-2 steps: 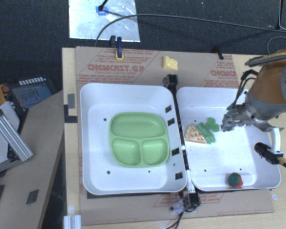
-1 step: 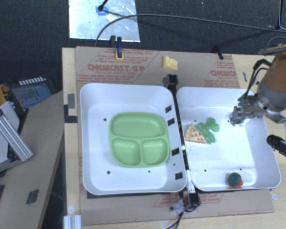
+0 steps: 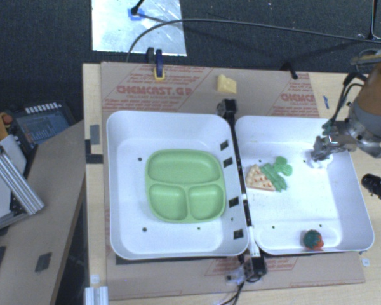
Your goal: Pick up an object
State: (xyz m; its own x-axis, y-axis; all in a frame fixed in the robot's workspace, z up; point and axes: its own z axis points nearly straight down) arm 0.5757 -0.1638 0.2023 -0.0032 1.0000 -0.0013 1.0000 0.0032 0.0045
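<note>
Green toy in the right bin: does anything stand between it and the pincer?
Nothing visible. The pincer is over the right bin's far right; bare white floor lies between it and the green toy.

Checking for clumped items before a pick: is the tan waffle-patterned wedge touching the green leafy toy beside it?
Touching. The camera view shows the tan waffle-patterned wedge lying against the green leafy toy in the right white bin, with no white showing between them.

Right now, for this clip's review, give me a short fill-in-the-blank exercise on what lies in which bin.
1. The green divided plate lies in the ____ bin of the camera view.
2. That plate has ____ compartments.
3. The green toy lies beside a waffle-patterned ____ wedge.
4. The gripper is over the ____ bin.

Missing words: left; three; orange; right
</note>
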